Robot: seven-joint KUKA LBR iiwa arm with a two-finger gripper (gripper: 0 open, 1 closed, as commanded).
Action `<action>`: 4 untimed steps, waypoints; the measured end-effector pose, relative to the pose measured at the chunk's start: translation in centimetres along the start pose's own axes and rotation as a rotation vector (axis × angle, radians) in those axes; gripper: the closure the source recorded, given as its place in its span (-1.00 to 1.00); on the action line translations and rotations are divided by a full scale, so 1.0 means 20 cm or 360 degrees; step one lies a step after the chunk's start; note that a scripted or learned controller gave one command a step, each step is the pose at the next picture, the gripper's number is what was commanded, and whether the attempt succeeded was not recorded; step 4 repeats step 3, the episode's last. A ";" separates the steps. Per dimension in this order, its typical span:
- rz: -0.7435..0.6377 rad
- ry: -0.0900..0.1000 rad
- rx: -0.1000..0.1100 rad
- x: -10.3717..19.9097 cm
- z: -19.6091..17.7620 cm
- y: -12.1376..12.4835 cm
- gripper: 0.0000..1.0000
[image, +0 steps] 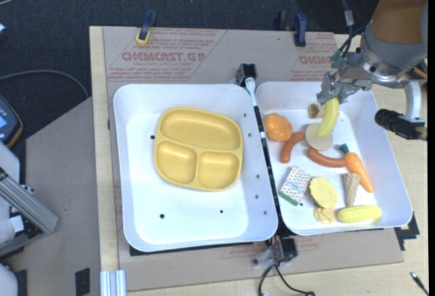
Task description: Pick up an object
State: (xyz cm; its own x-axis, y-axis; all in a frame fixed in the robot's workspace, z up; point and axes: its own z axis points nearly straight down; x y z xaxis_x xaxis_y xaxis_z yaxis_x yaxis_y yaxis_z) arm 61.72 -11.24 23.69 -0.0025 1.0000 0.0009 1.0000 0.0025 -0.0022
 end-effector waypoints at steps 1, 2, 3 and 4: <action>0.0000 0.0000 0.0001 0.27 0.10 -0.03 1.00; 0.0002 -0.0002 -0.0009 0.29 0.01 -0.02 1.00; 0.0004 -0.0001 0.0000 0.27 0.03 -0.06 1.00; 0.0004 -0.0001 0.0000 0.27 0.03 -0.06 1.00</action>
